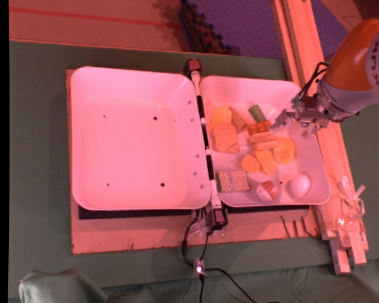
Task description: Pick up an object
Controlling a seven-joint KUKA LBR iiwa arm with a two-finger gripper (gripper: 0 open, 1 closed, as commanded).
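Observation:
The right bin (306, 197) holds several toy foods. Among them are a yellow round piece (222, 114), a ridged orange biscuit (225, 139), a green piece (258, 112), an orange block (260, 129), a checkered green block (232, 181), a red-and-white piece (266, 190) and a white egg (299, 185). My gripper (294, 124) hangs over that bin's upper right part, just right of the orange block. It is open, with nothing between its fingers.
The left bin (82, 81) lies beside the right one, with a black-and-white striped bar (204, 137) between them. A wooden beam (316, 93) runs along the right bin's far side under the arm. Cables (199, 257) trail off the front edge.

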